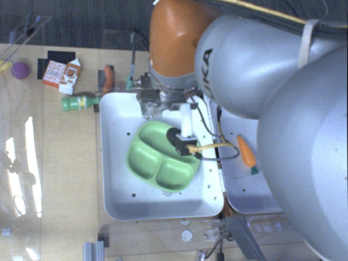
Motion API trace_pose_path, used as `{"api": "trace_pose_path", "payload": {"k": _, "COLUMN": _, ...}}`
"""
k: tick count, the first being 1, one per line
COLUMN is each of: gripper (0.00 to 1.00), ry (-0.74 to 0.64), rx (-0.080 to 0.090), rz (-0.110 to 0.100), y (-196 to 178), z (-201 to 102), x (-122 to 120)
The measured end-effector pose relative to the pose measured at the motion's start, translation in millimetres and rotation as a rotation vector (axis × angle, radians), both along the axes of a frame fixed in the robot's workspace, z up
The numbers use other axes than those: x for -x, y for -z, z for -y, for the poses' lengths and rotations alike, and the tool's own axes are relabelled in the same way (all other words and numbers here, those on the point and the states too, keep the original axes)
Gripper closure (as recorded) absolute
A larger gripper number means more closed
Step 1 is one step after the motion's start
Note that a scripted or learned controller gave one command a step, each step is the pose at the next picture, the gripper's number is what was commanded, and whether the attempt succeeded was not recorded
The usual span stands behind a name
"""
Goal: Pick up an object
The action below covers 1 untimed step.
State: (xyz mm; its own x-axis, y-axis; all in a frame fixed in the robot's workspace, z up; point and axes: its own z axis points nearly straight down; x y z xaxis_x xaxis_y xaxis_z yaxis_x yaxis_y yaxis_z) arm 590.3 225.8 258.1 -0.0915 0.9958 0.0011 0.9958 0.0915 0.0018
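The tray (145, 157), just below the gripper (150, 110), looks light, stiff and slick; its thin rim seems best for pinching. Whether the gripper is released or clenched cannot be told.

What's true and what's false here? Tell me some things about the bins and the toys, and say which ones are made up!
1. The green plate lies in the bin on the view's left. True.
2. The carrot lies on the green plate. False: it lies in the bin on the view's right, apart from the plate.
3. The green bottle lies on the bench, outside both bins. True.
4. The purple ball sits in a bin. False: it sits on the bench, far over at the view's left edge.
5. The red and white carton lies on the bench above the bottle in the view. True.
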Motion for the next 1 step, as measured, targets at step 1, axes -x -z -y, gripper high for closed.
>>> {"api": "trace_pose_path", "payload": {"k": 1, "gripper": 1.0, "ry": 0.219, "rx": -0.001, "rz": 0.002, "y": 3.0, "z": 85.1, "x": -42.5}}
